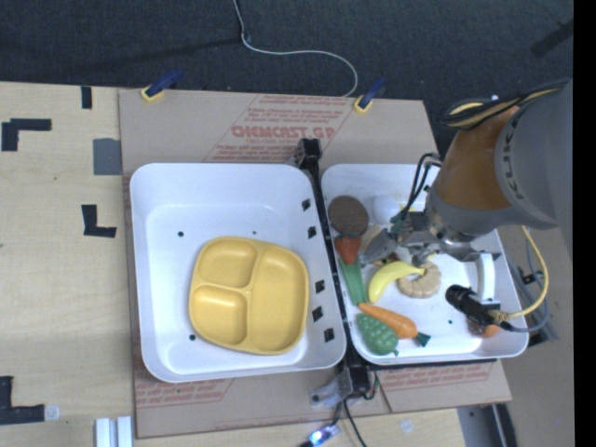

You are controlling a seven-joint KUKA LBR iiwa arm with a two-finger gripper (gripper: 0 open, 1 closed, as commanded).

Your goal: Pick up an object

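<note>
The gripper [402,242] sits low in the right bin [507,343]; its opening cannot be determined. The banana [389,277] lies just below it, the brown disc [348,213] to its upper left.

Yellow divided plate [250,293] in left bin [158,194]; cardboard sheet [270,128] beneath both bins.

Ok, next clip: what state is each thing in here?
Yellow plate: upright, lying in the left bin.
Banana: lying in the right bin, beside the cookie.
Carrot: lying flat, resting against the green toy.
Brown disc: lying flat near the divider.
Gripper: low over the right bin, above the banana.
</note>
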